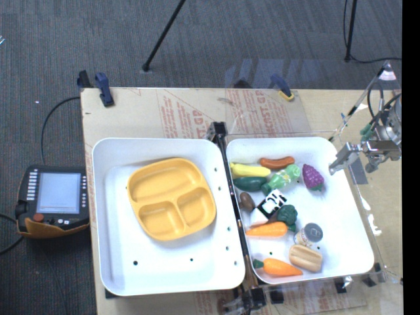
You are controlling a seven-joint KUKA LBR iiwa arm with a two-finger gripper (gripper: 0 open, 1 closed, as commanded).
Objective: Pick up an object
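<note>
The right bin (341,241) holds several toy foods: a yellow squash (249,170), a red sausage (277,162), purple grapes (313,176), a light green vegetable (283,176), a dark green cucumber (248,183), a black-and-white cube (272,205), broccoli (286,215), two carrots (267,229) (279,267), a small can (312,232) and a bread roll (306,258). My gripper (351,161) hangs over the bin's right rim, to the right of the grapes and apart from every object. Nothing is in it.
The left bin (111,261) carries a yellow divided plate (172,197). A teach pendant (52,199) lies off the bench to the left. Clamps (104,89) (283,90) grip the bench's far edge. Tripod legs (167,25) stand on the carpet behind.
</note>
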